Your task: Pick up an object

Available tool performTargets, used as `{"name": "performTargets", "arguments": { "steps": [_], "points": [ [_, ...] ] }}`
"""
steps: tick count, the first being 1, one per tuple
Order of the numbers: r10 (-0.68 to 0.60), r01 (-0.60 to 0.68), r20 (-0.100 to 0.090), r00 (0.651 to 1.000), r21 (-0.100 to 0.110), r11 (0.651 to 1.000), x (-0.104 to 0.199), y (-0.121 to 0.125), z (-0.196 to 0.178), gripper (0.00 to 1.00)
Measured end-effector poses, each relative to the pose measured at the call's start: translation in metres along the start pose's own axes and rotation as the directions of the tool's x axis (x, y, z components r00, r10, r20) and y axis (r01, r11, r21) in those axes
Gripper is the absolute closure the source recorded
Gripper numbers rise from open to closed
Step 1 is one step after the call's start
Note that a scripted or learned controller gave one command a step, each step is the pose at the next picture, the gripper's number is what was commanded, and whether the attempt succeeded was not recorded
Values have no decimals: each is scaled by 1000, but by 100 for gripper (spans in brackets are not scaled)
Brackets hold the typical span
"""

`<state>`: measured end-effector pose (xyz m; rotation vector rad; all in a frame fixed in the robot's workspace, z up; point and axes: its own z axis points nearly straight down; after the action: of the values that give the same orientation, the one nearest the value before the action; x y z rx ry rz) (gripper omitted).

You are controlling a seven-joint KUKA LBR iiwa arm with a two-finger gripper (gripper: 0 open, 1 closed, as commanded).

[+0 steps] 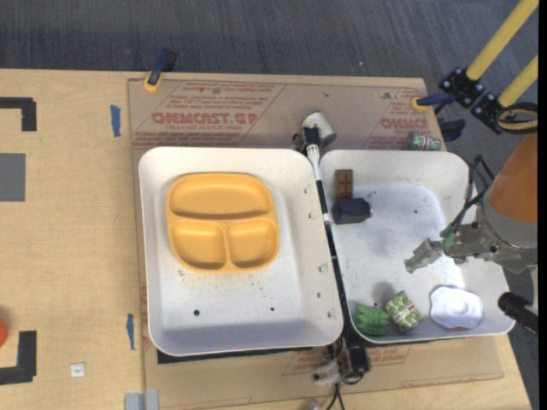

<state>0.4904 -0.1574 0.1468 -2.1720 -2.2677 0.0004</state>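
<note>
The right bin (389, 229) holds several small things. A brown block (344, 179) and a black object (350, 209) lie near its left wall. Along its front edge lie a green leafy item (371, 317), a green and white crumpled item (403, 309) and a white rounded object (455, 307). My gripper (425, 254) hangs over the right half of this bin, above and a little to the left of the white object. I see nothing held in it. The wrist hides the bin's right wall.
The left bin (162, 272) holds a yellow divided plate (224, 221). A small green can (422, 142) lies on the board behind the right bin. Clamps (159, 68) sit at the board's back edge. A yellow-legged stand (491, 54) rises at the far right.
</note>
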Motion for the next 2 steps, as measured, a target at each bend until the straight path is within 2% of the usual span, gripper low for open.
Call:
{"name": "performTargets", "arguments": {
  "steps": [1, 2],
  "points": [
    [-212, 212, 0, 977, -1, 977, 64, -8, 62, 0],
    [-211, 211, 0, 978, -4, 978, 65, -7, 52, 100]
  ]
}}
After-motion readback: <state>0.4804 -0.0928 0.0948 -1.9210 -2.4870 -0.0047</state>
